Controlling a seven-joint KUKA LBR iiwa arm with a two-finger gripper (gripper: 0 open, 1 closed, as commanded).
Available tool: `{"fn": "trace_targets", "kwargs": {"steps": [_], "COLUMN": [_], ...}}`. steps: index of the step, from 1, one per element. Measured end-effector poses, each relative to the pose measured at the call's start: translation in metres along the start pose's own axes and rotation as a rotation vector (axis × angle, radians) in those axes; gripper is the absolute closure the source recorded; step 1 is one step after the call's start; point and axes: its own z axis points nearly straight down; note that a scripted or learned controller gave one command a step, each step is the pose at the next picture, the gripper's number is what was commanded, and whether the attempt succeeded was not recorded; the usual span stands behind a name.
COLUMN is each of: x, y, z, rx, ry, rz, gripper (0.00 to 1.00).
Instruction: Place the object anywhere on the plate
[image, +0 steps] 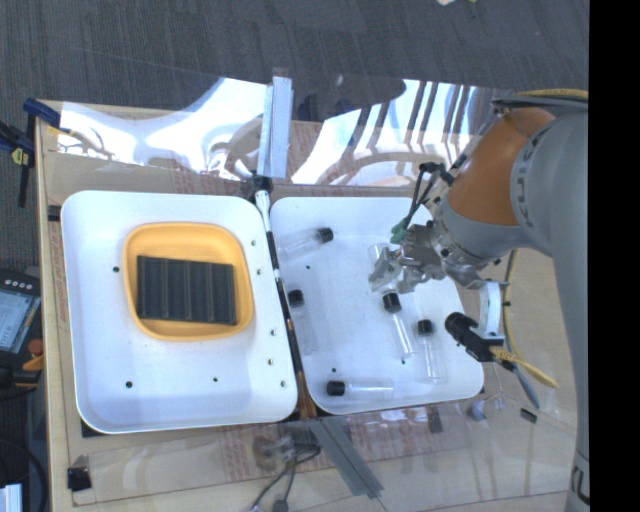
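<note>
A yellow plate (185, 243) with a dark ridged insert lies in the left bin (95, 370). Several clear tubes with black caps lie scattered in the right bin (345, 260). One tube (308, 240) is at the upper left, one tube (362, 385) is near the front edge, and a black cap (295, 297) sits close to the divider. My gripper (386, 276) hangs low over the right bin's middle right. Just below it lies a capped tube (398, 322), with another tube (428, 350) to its right. I see nothing held.
A rail (280, 300) divides the two bins. Reflective clear sheeting (300, 130) stands behind them. The arm's grey and orange body (500, 190) covers the right bin's far right corner. A small device (15, 315) sits off the bench's left edge.
</note>
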Motion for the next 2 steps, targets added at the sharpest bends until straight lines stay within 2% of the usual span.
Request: {"fn": "trace_targets", "kwargs": {"steps": [1,2], "x": [0.042,0.0421], "y": [0.0549,0.055], "z": [-0.0017,-0.0018], "rx": [-0.001,-0.001], "ry": [-0.001,-0.001], "rz": [-0.08,-0.08], "gripper": [1.0,0.0]}}
